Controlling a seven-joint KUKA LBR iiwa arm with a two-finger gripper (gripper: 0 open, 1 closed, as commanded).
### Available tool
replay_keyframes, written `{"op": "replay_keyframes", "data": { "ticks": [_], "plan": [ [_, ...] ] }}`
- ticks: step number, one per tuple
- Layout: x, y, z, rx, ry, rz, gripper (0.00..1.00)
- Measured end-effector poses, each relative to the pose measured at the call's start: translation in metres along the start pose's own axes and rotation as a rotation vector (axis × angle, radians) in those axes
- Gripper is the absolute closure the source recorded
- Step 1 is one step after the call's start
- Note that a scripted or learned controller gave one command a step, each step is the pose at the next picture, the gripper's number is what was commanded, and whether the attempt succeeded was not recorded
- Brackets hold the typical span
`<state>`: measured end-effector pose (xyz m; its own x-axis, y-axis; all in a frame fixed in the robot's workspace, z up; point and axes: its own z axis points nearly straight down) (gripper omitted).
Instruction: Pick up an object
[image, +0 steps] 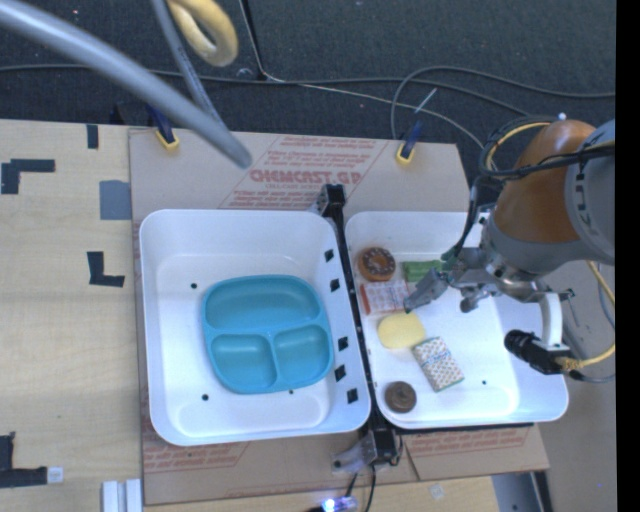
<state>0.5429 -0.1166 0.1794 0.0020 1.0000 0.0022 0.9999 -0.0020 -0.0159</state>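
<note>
The robot's big arm (560, 200) runs off the right side and hides part of the right bin (500, 400), the gripper (432, 288) is too dark to tell its fingers apart, and it partly covers a green thing (418, 268) that is hard to make out.

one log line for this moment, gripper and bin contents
gripper: over right bin, nothing seen held | right bin: yellow piece, patterned packet, brown disc, donut | left bin: blue tray
</note>
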Motion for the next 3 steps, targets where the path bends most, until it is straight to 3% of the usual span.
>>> {"op": "replay_keyframes", "data": {
  "ticks": [1, 2, 3],
  "plan": [
    [0.000, 0.003, -0.008, -0.014, -0.002, -0.004, 0.00],
    [-0.002, 0.007, 0.056, -0.009, -0.002, -0.003, 0.00],
    [-0.001, 0.008, 0.096, -0.015, -0.002, -0.003, 0.00]
  ]
}}
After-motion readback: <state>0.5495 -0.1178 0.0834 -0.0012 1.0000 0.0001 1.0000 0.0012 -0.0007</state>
